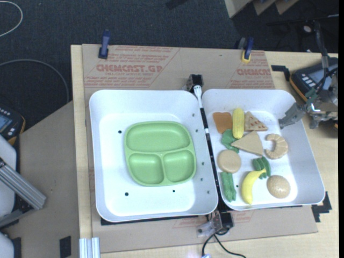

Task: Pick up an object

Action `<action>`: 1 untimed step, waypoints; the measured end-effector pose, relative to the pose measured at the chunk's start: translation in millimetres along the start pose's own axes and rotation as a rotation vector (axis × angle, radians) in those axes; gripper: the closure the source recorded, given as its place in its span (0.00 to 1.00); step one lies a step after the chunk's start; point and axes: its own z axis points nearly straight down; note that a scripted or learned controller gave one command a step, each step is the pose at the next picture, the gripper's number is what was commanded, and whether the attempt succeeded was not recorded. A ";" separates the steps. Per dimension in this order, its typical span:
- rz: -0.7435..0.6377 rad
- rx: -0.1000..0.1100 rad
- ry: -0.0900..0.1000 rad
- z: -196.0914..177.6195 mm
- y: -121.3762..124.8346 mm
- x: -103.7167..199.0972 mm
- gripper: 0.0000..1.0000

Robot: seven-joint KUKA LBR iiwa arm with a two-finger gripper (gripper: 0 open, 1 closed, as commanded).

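Observation:
The right bin (312, 165) holds several toy foods. Among them are an orange slab (222, 121), a yellow corn cob (238, 122), a brown triangle (256, 123), a tan wedge (249, 143), a croissant (276, 145), a round cookie (229, 161), a banana (248, 186), a green pod (228, 186) and a round bun (278, 186). My gripper (287, 117) hangs over the bin's upper right corner, up and to the right of the croissant. It touches none of the foods and nothing is in it.
The left bin (107, 122) carries a green divided plate (160, 152). A black divider strip (203, 123) runs between the bins. Blue (104, 43) and yellow (246, 50) clamps hold the brown board at the back. Cables and gear (314, 79) sit at the right.

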 end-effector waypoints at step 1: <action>0.002 0.017 0.007 148.3 -61.3 16.8 0.00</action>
